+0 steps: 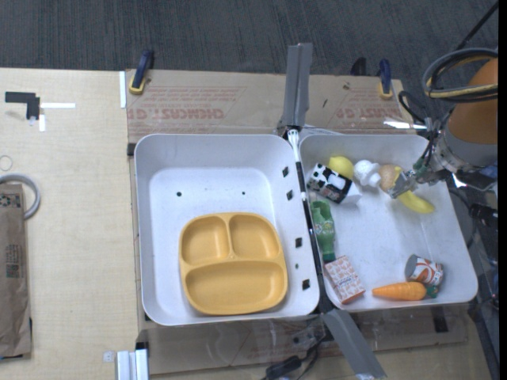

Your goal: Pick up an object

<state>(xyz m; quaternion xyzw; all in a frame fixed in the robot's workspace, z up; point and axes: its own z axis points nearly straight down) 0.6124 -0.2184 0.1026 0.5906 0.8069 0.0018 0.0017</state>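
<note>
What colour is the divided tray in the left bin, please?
Yellow-orange; the tray shows in the camera view.

My wrist band (478, 109) is orange. I see white bins (158, 180), a mustard-yellow divided plate (234, 261), an orange carrot (400, 291), a yellow banana (417, 203), a black-and-white cow (328, 184).

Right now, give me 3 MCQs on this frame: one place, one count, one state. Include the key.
1. Where is the yellow tray?
A. left bin
B. right bin
C. on the cardboard

2. How many compartments does the tray have?
A. two
B. three
C. five

3. How does the carrot sit?
A. standing upright
B. lying flat near the right bin's front wall
C. on the tray

Key:
1 A, it rests on the left bin's floor.
2 B, two small sections above one wide one.
3 B, it lies on its side in the right bin, beside the can, while the gripper is at the back by the banana.
</note>
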